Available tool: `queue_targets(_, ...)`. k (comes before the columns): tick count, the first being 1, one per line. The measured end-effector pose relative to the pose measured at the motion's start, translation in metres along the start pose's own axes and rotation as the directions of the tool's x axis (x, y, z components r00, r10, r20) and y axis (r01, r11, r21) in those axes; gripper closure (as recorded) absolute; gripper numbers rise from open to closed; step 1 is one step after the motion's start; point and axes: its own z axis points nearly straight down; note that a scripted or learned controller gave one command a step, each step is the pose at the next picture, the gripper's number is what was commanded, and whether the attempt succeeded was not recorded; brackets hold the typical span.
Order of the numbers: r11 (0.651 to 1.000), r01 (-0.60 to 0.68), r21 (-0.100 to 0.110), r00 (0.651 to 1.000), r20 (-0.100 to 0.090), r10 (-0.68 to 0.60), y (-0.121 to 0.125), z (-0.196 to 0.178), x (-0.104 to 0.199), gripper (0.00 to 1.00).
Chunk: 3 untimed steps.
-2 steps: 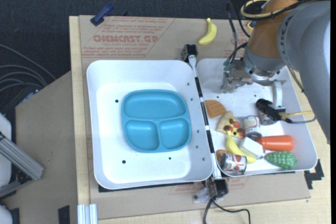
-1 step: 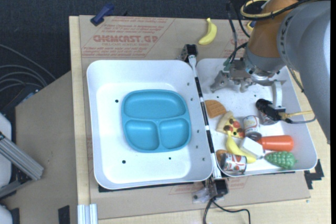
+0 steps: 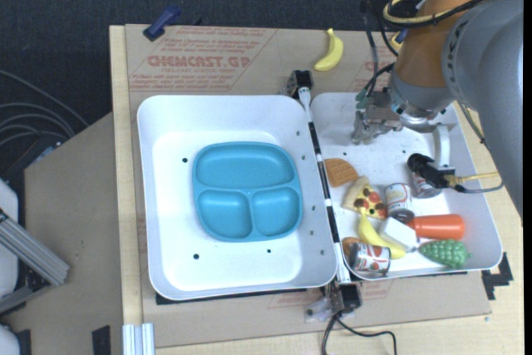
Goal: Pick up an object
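1. My gripper (image 3: 366, 134) sits low over the far left part of the right bin (image 3: 332, 114), above bare white floor. I cannot tell whether it is released or clenched.
2. The things I could pick lie nearer than my gripper, in the near half of that bin. All of them are apart from it.
3. Closest to me is a round brown cookie (image 3: 339, 171), by the bin's left wall and just near of my gripper.
4. Near of the cookie lies a pizza slice (image 3: 364, 197), with a small can (image 3: 397, 196) just to its right.
5. A yellow banana (image 3: 371, 232) lies near of the pizza slice, touching a white block (image 3: 401, 236) on its right.
6. A larger can (image 3: 370, 258) lies on its side in the bin's near left corner, against the banana.
7. An orange carrot (image 3: 437, 224) lies to the right of the white block, and a green bunch of grapes (image 3: 445, 253) lies just near of it.
8. The left bin (image 3: 166, 145) holds a blue divided tray (image 3: 245, 189) in its middle.
9. A second banana (image 3: 330, 53) lies outside the bins on the bench (image 3: 208, 62), far of the right bin.
10. A blue object (image 3: 162, 22) rests at the bench's far left corner.
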Motion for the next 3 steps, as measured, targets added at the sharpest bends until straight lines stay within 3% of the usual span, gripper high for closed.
queue_targets(1, 1.000, 0.000, 0.000, 1.000, 0.000, 0.000, 0.000, 0.000, 0.000, 0.00)
queue_targets(2, 1.000, 0.000, -0.001, 1.000, 0.001, 0.000, 0.025, 0.020, -0.025, 0.00)
queue_targets(3, 1.000, 0.000, -0.002, 1.000, 0.001, 0.000, 0.025, 0.020, -0.037, 0.00)
